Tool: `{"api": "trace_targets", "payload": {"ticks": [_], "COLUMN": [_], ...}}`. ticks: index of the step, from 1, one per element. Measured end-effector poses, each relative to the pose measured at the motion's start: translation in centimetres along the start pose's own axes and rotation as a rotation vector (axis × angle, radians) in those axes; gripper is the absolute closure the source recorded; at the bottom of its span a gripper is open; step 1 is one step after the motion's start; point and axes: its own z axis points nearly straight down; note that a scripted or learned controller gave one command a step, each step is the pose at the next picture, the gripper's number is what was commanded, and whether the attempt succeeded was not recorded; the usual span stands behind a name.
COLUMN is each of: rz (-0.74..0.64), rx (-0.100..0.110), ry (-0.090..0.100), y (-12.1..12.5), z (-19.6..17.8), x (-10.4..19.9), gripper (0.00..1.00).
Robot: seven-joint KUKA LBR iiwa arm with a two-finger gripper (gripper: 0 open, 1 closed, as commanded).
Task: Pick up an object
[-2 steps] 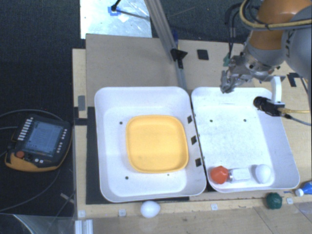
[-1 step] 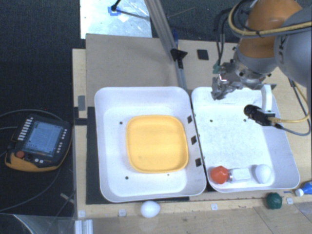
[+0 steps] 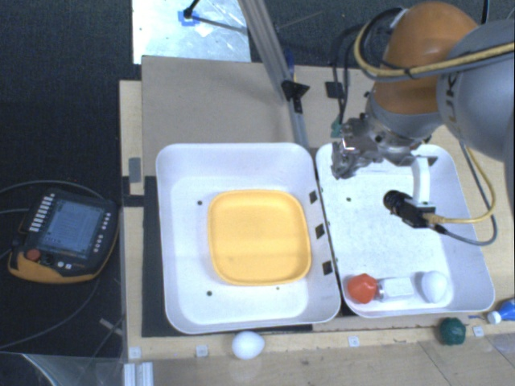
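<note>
The tool (image 3: 344,161) hangs over the right bin's (image 3: 463,215) far-left corner, its tips too blurred to judge. That bin's near edge holds an orange ball (image 3: 362,288), clear piece (image 3: 396,289) and white egg (image 3: 433,286); the left bin (image 3: 181,215) holds a yellow plate (image 3: 259,236).

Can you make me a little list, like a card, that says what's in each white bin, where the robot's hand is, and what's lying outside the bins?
left bin: a yellow plate, lying flat in the middle
right bin: an orange ball, a clear tube and a white ball in a row along the near edge
gripper: above the far left corner of the right bin, nothing seen between its fingers
outside the bins: a white egg and a green ball on the bench in front
left of the bench: a control pendant on the floor
</note>
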Motion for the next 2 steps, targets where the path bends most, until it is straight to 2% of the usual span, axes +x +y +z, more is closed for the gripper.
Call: {"api": "trace_targets", "payload": {"ticks": [2], "rz": [0.001], "rx": [0.001], "ry": [0.000], "y": [-5.0], "z": [2.9], "x": [8.2], "gripper": [1.00]}}
